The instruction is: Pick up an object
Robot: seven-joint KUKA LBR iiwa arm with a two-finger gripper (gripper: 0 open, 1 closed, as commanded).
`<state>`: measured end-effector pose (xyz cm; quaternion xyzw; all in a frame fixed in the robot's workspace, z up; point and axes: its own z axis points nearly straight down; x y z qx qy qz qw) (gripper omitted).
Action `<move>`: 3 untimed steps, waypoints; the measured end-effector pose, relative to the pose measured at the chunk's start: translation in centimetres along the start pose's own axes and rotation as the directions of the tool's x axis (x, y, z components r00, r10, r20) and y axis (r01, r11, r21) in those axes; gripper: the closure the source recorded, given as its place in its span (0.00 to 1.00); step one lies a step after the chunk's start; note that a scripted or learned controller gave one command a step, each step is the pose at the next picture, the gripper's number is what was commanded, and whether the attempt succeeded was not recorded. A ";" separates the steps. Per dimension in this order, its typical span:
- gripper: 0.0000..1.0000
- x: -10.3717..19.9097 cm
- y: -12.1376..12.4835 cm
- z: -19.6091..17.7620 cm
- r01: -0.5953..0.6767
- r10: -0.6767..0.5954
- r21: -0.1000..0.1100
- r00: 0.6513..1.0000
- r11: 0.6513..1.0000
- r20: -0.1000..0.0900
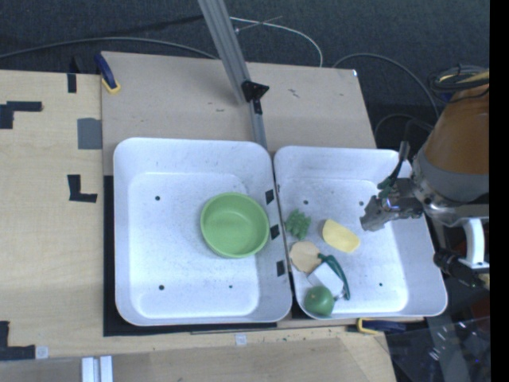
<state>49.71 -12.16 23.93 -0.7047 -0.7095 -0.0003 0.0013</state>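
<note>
Right now your gripper hangs over the right bin, just beside the yellow block; you cannot tell how it is set from this angle. Near the bin's left wall you have a small green leafy piece, a tan round piece and a green ball. A green bowl sits in the left bin

Yellow piece: rounded block, lying tilted mid right bin.
Green broccoli-like toy: left of it, near the divider.
Tan round piece: below these.
Green ball: at the front edge.
</note>
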 end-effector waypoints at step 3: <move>1.00 17.6 0.3 0.1 0.001 -0.001 0.002 1.000 1.000 0.001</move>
